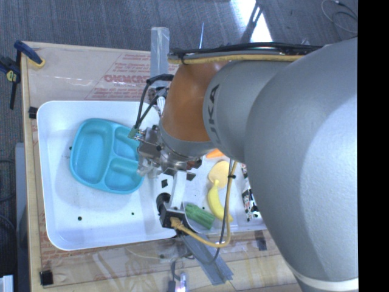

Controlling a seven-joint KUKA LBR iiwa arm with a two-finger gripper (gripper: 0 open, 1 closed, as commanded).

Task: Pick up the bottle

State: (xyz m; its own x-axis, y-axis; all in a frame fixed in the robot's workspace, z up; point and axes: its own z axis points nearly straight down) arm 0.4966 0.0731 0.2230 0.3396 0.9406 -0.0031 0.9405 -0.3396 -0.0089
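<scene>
Arm low over the right bin (197,190), the gripper (163,170) hangs between a blue tray (103,157) and a banana (216,190); whether open or closed cannot be told.

pale brown bench top (91,66), red lettering printed along its far strip, glossy clear sheet over it. directly on it, two shallow white bins side by side, walls touching: left bin (48,181) in full view, right bin (240,222) seen only in part. blue-handled clamp (27,50) gripping the far left corner.
</scene>
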